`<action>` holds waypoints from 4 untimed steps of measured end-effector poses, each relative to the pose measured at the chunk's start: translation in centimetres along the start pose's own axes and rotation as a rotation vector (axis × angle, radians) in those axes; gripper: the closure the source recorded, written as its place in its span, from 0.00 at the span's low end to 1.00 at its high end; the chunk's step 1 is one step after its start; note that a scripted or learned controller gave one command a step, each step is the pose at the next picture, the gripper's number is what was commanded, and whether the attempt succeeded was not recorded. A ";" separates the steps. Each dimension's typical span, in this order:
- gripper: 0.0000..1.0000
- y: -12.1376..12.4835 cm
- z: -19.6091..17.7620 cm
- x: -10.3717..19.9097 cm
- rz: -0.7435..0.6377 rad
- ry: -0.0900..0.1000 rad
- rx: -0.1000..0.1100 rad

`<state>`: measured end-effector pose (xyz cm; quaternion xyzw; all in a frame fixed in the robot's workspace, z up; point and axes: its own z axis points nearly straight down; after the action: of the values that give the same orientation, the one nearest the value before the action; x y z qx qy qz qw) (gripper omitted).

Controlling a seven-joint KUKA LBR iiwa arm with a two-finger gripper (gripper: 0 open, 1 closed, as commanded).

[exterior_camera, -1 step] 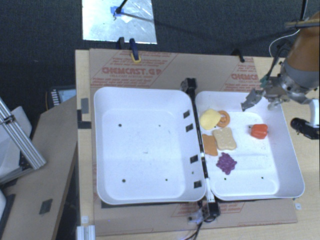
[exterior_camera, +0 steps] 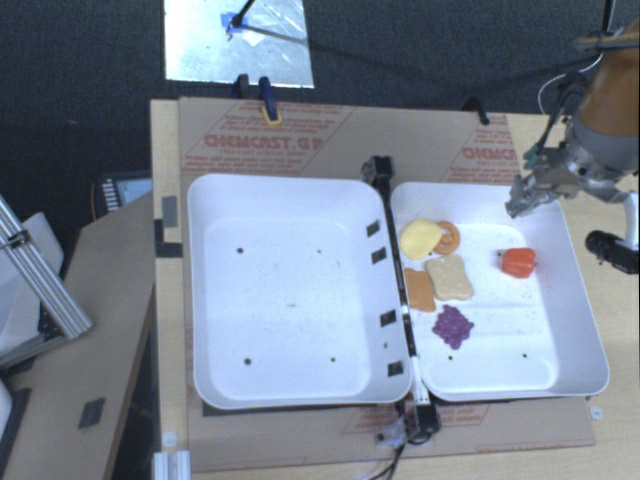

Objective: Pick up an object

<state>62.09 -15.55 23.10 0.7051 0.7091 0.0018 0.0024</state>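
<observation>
1. On the left of the desk [exterior_camera: 165, 268] sits the left bin [exterior_camera: 215, 208] — nothing in it concerns the pick.

2. Past the black divider [exterior_camera: 392, 268] is the right bin [exterior_camera: 575, 308], where all the candidates lie. Hard against its left wall there is an orange-tan slab [exterior_camera: 420, 289]. Just beside that, a pale toast-shaped piece [exterior_camera: 450, 278]. Above them is a yellow wedge [exterior_camera: 419, 238] that overlaps an orange disc [exterior_camera: 448, 236]. Below is a purple grape-like cluster [exterior_camera: 453, 325], a little apart from the rest.

3. Further right, alone on bare bin floor, rests a red pepper-like piece [exterior_camera: 518, 262]. It is well apart from the crowded group, so I judge it the easiest target.

4. At the far right the end effector [exterior_camera: 522, 200] hangs over the bin's upper right corner, above and just beside the red piece. It carries nothing that I can see, and whether it stands wide or narrow I cannot tell — it is too small and dark.

5. So this looks like the approach step, with nothing grasped yet. The next move calls for centring over one object, likely the red one, then a straight descent clear of the bin wall.
</observation>
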 end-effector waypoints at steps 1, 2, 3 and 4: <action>1.00 -11.6 -13.0 0.7 0.007 -0.001 -0.007; 1.00 -9.2 -22.1 9.3 -0.009 0.002 -0.009; 1.00 -13.5 -12.1 19.0 -0.008 0.004 0.015; 1.00 -10.1 -18.4 23.3 -0.003 0.003 -0.003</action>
<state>51.80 7.69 41.40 0.7039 0.7103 0.0042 0.0024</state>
